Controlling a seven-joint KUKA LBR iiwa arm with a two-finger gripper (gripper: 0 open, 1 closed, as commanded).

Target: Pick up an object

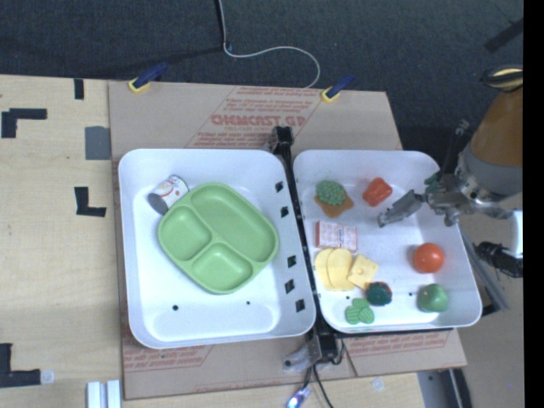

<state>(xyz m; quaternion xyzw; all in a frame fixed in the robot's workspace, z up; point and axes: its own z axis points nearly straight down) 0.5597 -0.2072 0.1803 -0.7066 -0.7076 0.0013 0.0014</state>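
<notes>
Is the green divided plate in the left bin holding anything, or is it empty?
Empty. The green plate lies flat in the left bin and all three compartments show bare green. A small cup lies beside its upper-left edge.

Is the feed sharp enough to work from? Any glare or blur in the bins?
Camera view: even lighting, soft shadows, no strong glare on the white right bin; toy food such as the tomato reads clearly; the gripper and arm look slightly soft.

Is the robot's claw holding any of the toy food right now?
No. The gripper hangs over the right bin with nothing between its fingers; the orange-red piece lies nearby, untouched.
</notes>
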